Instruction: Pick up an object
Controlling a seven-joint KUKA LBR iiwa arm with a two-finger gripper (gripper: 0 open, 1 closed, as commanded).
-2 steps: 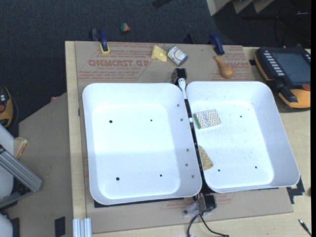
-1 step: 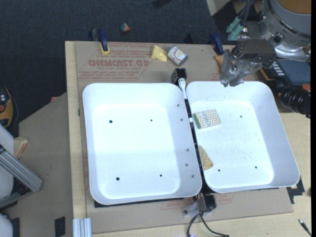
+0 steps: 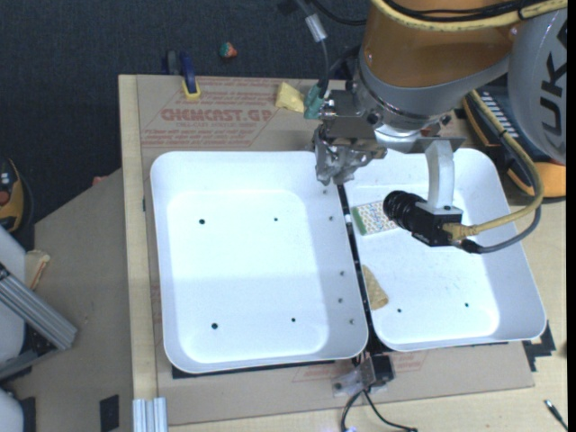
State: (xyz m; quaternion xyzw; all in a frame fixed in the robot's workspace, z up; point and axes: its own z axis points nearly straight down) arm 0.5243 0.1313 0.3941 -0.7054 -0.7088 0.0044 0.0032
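My gripper (image 3: 331, 167) hangs low over the back end of the divider between the two white bins, below the orange wrist band. A small green-patterned packet (image 3: 372, 218) lies flat in the right bin (image 3: 504, 286), just right of the divider and a little in front of the gripper. A tan, crumpled piece (image 3: 374, 292) rests further forward in the same bin, against the divider. Neither object touches the gripper.
A black cylinder (image 3: 416, 218) on a bracket with a yellow cable hangs from the arm right beside the packet. The left bin (image 3: 234, 268) lies to the gripper's left. A yellow clamp (image 3: 190, 85) and a yellow scrap (image 3: 290, 97) sit on the board behind the bins.
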